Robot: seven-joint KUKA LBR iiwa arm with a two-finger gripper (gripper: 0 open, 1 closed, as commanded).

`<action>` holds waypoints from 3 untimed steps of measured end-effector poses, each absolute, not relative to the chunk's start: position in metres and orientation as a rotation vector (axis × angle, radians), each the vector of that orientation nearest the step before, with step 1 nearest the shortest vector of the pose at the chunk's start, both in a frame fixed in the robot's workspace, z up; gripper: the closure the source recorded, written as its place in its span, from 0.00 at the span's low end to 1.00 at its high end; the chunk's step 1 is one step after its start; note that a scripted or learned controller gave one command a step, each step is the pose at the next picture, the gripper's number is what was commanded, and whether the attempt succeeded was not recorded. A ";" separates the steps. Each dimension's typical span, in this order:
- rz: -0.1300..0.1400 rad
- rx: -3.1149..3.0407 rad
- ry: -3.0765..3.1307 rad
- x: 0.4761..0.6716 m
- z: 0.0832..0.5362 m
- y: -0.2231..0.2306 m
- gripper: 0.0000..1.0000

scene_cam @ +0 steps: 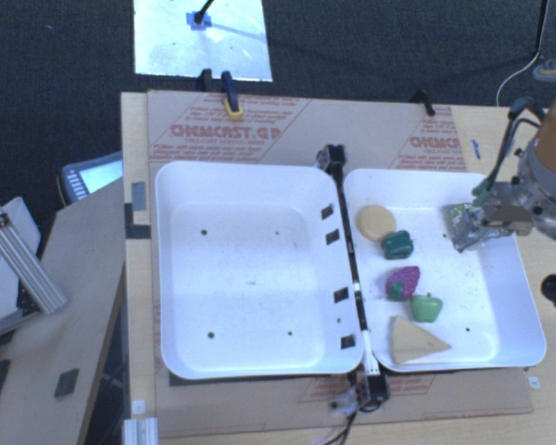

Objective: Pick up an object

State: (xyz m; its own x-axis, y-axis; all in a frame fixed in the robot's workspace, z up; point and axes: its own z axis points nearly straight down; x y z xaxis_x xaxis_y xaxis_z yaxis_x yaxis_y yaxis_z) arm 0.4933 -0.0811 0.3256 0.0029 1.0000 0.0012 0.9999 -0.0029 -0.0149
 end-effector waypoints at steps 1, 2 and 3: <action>-0.015 -2.218 -2.239 0.534 0.419 -0.033 1.00; -0.019 -2.221 -2.236 0.550 0.541 0.002 1.00; -0.010 -2.213 -2.236 0.647 0.525 0.083 1.00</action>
State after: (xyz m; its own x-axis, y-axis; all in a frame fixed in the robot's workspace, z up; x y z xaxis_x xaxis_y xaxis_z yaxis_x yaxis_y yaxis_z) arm 0.6470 0.0832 0.5246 -0.0107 0.9999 0.0015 0.9999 0.0107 0.0077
